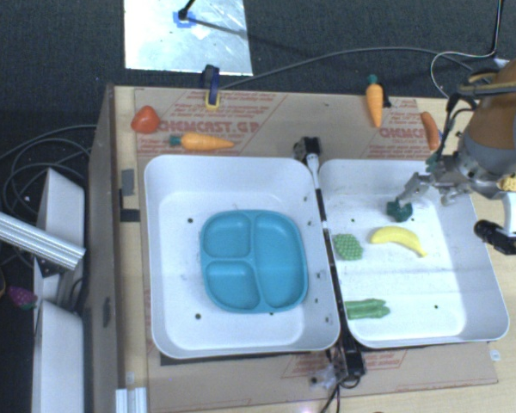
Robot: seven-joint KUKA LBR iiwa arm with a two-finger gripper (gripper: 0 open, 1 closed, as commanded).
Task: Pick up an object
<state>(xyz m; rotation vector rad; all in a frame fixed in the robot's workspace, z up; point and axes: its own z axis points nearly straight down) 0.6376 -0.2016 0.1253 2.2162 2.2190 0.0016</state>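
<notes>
The right bin holds a yellow banana, a round bumpy green piece, a long green vegetable and a small dark green object. My gripper reaches in from the right over the bin's far part. Its tip is right beside the dark green object, and I cannot tell whether they touch. The banana lies just in front of the gripper, apart from it. No object is seen lifted off the bin floor.
A blue divided plate lies in the left bin. On the board behind the bins lie a carrot, a red fruit, a second carrot and an orange pepper. Cables run at the left.
</notes>
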